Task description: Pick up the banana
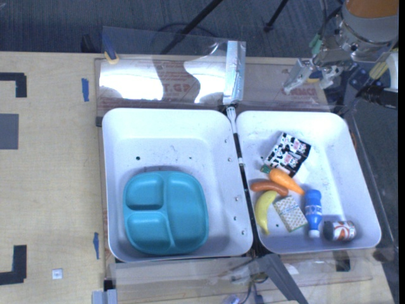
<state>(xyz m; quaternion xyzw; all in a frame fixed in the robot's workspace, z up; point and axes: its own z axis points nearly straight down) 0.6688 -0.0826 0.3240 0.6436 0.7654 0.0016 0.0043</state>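
Curved yellow banana (262, 210) lay in the right shallow white bin (354, 170), near its left wall, just below an orange carrot (278, 182) and beside a speckled sponge (290, 215). Two-finger gripper (299, 79) hung above the bench behind that bin, well apart from the banana; finger state could not be told.

Banana (262, 211) hemmed by carrot (278, 181) above & sponge-like block (291, 215) right, probably touching; left side open.
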